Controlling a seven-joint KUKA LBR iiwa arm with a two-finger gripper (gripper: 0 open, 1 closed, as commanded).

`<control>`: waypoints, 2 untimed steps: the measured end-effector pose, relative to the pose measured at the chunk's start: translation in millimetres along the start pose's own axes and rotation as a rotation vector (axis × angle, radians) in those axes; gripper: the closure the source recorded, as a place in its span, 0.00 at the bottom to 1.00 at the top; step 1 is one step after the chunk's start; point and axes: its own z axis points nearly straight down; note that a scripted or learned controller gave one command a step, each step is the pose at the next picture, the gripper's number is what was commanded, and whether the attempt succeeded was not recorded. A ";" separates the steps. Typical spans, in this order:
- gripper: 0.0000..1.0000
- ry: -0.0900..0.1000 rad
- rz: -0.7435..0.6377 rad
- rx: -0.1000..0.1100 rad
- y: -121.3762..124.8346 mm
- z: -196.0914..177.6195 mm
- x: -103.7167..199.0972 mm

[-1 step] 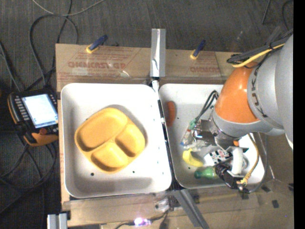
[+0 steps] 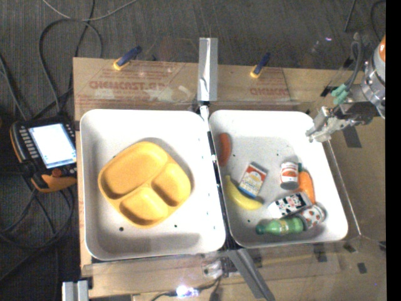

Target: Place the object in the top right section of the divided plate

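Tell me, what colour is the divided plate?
Yellow; the plate shows well in the camera view.

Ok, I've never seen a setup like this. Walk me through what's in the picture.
One camera looks down at a slant on a bench with two white bins. The left bin holds a yellow divided plate. The right bin holds toy food: a banana, a small carton, a can, a carrot, a green bottle. At the right edge a robot arm's gripper hangs over the right bin's corner. It holds nothing.
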 end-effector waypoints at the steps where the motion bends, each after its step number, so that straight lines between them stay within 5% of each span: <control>1: 1.00 0.006 -0.571 0.003 11.1 195.8 54.2; 2: 1.00 0.000 -0.587 -0.002 2.1 -0.3 20.8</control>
